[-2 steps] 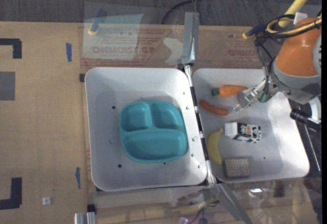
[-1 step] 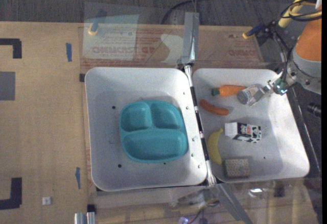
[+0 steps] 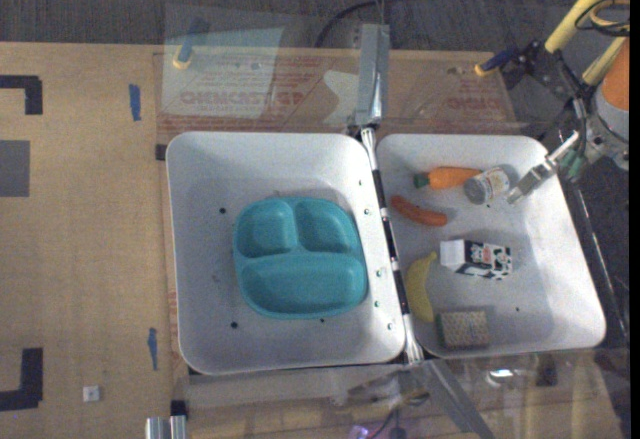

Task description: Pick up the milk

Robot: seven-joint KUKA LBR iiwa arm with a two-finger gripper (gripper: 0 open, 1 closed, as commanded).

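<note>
The milk is a small white carton with black cow patches, lying on its side in the middle of the right bin. My gripper hangs over the bin's upper right corner, up and to the right of the carton and well apart from it. Its two fingers stand open with nothing between them. One fingertip is close beside a grey can.
The right bin also holds an orange carrot, a red sausage, a yellow banana and a tan sponge. A teal divided plate sits in the left bin. A metal divider separates the bins.
</note>
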